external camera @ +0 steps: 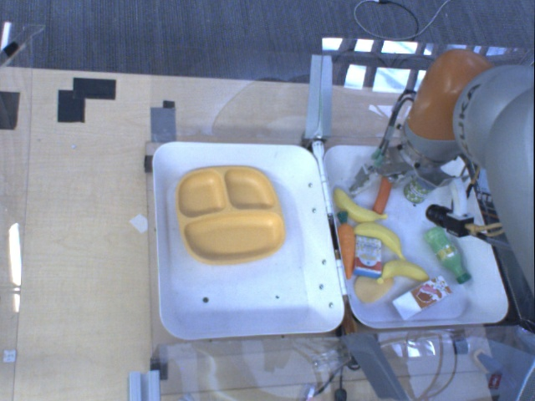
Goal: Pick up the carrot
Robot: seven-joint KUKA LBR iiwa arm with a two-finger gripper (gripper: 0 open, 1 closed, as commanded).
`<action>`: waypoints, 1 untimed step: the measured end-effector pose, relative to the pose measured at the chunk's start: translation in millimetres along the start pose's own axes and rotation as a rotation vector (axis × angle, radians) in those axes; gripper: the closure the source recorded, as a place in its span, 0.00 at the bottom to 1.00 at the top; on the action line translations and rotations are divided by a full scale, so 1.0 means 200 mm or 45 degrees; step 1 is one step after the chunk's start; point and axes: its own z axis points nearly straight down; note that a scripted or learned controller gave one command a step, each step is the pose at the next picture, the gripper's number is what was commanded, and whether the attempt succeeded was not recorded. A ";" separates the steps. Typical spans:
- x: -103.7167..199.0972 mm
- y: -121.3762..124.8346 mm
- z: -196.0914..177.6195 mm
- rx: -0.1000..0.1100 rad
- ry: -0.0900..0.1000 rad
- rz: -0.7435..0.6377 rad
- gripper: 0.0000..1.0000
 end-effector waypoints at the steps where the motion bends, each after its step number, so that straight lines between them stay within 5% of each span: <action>1: -0.05 -0.11 -0.15 0.008 0.002 0.120 0.00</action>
